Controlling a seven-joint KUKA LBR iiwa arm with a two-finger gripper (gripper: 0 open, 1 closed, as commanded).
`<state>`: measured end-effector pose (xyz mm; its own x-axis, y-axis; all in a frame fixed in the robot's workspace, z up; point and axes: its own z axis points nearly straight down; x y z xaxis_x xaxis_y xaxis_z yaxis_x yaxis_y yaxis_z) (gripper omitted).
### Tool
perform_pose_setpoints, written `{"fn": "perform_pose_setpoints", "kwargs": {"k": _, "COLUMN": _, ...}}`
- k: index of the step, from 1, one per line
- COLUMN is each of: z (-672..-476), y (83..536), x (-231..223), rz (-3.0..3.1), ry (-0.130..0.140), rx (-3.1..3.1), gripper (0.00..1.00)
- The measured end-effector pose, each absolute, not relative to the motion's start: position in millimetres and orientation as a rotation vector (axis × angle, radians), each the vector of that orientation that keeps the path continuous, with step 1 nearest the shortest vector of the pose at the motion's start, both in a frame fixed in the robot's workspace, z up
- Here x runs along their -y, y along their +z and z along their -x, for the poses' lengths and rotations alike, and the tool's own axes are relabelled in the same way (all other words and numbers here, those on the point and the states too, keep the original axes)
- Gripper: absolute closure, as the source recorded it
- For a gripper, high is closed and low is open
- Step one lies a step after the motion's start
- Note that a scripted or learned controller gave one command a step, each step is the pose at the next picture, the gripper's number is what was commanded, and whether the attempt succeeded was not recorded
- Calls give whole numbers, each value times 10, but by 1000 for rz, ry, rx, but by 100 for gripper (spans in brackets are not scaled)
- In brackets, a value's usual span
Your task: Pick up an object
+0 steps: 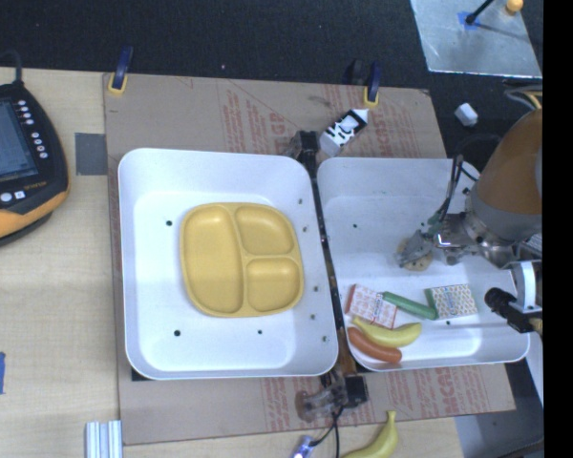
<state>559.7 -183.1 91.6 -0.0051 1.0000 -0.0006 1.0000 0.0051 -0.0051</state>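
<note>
My gripper point(417, 254) hangs low over the middle of the right bin point(382, 184), at the end of the grey arm with its orange band point(516, 165) coming in from the right. Along the bin's front lie a red-and-white packet point(367, 304), a green marker point(407, 304), a patterned small box point(453, 301), a yellow banana point(388, 332) and a red sausage point(373, 348). The gripper is above and slightly behind these, apart from them. Nothing shows in its grasp.
The left bin point(143, 256) holds a yellow divided plate point(241, 259). A teach pendant point(14, 160) lies at the far left of the bench. A second banana point(380, 437) lies outside the bins at the front. A black-and-white object point(344, 128) sits behind the bins.
</note>
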Motion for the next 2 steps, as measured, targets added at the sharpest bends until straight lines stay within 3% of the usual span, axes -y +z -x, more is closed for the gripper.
{"fn": "perform_pose_setpoints", "kwargs": {"k": 1, "z": -5857, "y": 918, "x": 1581, "rz": 2213, "ry": 6, "rx": 2228, "gripper": 0}}
{"fn": "perform_pose_setpoints", "kwargs": {"k": 2, "z": -5865, "y": 1035, "x": 1598, "rz": 2213, "ry": 6, "rx": 2230, "gripper": 100}}
